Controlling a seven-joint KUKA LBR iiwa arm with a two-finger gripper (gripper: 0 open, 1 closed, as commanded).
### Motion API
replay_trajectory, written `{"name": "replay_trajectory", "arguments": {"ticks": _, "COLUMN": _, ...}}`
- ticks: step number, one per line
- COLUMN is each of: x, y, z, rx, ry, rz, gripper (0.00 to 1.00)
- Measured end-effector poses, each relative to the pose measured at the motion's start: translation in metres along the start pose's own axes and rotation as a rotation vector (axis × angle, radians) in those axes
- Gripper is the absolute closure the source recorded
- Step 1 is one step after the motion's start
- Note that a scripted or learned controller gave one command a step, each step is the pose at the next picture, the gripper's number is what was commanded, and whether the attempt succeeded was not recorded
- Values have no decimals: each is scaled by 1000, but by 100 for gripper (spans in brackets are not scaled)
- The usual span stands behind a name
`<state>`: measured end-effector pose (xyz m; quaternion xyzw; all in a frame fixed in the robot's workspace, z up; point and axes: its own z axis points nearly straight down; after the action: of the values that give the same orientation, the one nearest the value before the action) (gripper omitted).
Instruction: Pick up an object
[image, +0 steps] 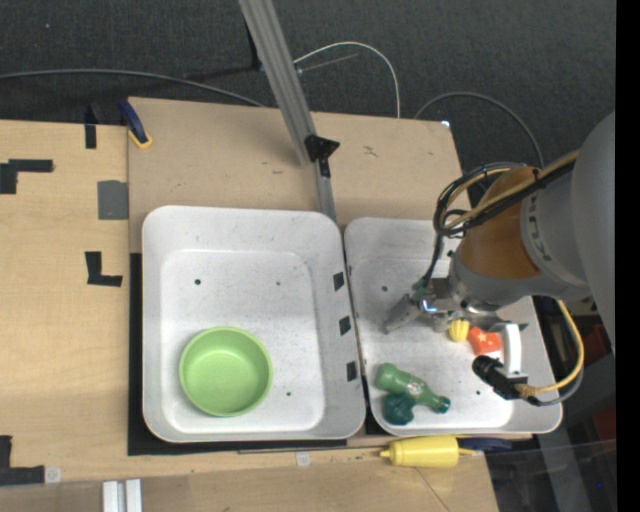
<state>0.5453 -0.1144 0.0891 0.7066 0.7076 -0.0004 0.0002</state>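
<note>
The arm (560, 240) is getting chopped off by the right edge, and its wrist is covering a chunk of the right bin (385, 250). It's also hiding part of the little yellow and orange objects (472, 334), so their shape isn't readable.

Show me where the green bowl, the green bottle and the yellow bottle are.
green bowl (226, 371), camera view, middle of its inside floor.
green bottle (410, 389), camera view, middle of its body.
yellow bottle (424, 452), camera view, middle of its body.
</note>
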Motion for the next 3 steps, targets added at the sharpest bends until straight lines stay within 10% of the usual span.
{"name": "replay_trajectory", "arguments": {"ticks": 1, "x": 1, "y": 0, "z": -10, "rx": 1, "ry": 1, "rz": -1, "gripper": 100}}
{"name": "replay_trajectory", "arguments": {"ticks": 3, "x": -1, "y": 3, "z": -135, "rx": -5, "ry": 0, "rz": 0, "gripper": 100}}
